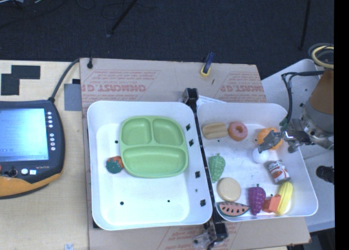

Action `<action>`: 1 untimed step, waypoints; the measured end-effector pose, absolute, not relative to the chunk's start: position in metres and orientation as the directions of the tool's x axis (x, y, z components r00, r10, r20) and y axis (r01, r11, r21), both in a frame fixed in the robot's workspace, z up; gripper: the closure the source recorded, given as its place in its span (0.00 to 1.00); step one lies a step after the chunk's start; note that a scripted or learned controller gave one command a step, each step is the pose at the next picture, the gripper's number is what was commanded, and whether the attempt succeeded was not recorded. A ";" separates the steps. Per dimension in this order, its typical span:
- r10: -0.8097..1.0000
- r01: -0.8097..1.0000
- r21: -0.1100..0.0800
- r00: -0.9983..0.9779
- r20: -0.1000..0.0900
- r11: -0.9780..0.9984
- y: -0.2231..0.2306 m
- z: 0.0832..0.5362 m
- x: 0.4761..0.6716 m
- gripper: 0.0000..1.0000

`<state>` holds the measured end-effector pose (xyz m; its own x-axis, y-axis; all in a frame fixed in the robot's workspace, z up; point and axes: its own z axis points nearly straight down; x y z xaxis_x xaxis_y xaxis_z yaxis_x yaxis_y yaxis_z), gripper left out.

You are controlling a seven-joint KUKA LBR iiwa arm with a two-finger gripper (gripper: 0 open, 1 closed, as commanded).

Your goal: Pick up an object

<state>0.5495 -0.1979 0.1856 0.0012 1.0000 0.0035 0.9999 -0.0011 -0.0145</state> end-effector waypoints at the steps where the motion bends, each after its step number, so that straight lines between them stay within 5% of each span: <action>1: 1.000 1.000 -0.001 0.000 0.000 0.000 -0.199 0.193 0.553 0.00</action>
